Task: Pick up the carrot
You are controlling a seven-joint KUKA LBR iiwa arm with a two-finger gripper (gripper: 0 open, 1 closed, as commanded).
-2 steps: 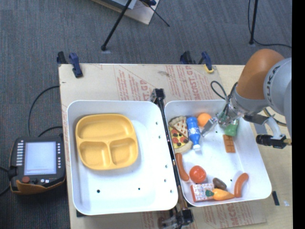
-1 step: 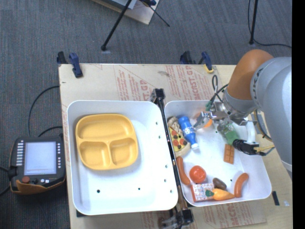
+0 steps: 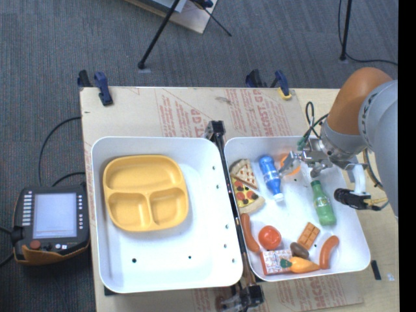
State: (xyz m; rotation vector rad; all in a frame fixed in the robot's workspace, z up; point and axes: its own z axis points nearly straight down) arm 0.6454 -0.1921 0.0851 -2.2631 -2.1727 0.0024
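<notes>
- One carrot (image 3: 290, 163) sits between the hand's (image 3: 294, 163) fingers, upper middle of right bin (image 3: 356, 236); clamped on it.
- Lift straight up, clear of blue bottle (image 3: 270, 175).

I can't make out the tool (image 3: 294, 161) clearly; its tip blurs into something small and orange beside the blue bottle (image 3: 270, 175). The arm (image 3: 370, 119) runs off my right edge. The carrot (image 3: 300, 264) lies partly tucked behind a small carton (image 3: 275, 261), whose print is too small to read. The table's (image 3: 156, 106) front edge is cut off below.
</notes>
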